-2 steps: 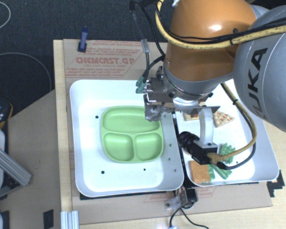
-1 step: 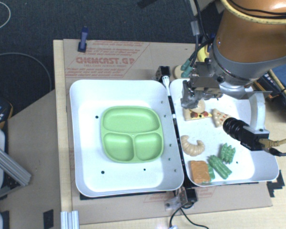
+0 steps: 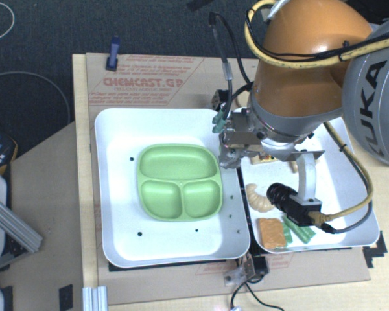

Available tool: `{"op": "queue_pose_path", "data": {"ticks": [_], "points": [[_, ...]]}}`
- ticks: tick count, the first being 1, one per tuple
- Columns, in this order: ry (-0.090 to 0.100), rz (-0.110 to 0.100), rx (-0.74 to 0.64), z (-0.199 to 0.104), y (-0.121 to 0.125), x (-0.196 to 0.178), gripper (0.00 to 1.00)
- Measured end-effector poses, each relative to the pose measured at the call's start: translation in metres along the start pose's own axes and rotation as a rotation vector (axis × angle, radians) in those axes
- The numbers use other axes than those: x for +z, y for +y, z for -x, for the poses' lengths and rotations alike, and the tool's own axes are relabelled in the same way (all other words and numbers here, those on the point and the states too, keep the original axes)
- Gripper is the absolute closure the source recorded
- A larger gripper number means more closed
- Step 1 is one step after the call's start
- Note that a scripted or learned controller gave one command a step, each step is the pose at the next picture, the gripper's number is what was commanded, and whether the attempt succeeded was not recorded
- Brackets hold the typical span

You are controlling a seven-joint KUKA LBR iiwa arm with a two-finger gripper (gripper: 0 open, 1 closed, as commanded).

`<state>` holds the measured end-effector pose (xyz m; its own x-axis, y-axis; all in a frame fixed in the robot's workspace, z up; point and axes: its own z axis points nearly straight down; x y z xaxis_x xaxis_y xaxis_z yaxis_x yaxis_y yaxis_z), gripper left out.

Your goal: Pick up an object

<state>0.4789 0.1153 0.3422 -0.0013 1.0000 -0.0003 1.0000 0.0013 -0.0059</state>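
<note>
green divided plate (image 3: 179,181) in left bin (image 3: 110,173); arm (image 3: 305,63) covers right bin (image 3: 360,206).

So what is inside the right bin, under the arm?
In the right bin, near its front, lie a pale curved piece, an orange-brown slab and a green item. The arm covers the back half of the bin, so anything there is hidden.

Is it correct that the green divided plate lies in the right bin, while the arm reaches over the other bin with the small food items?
Not quite. The camera view shows the green divided plate in the left bin, not the right one. The rest holds: the arm reaches over the right bin, where the small food items lie.
</note>
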Motion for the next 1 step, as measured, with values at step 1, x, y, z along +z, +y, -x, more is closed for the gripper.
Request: {"op": "queue_pose_path", "data": {"ticks": [1], "points": [[-0.002, -0.003, 0.007, 0.0371, -0.0002, 0.0725, 1.00]]}}
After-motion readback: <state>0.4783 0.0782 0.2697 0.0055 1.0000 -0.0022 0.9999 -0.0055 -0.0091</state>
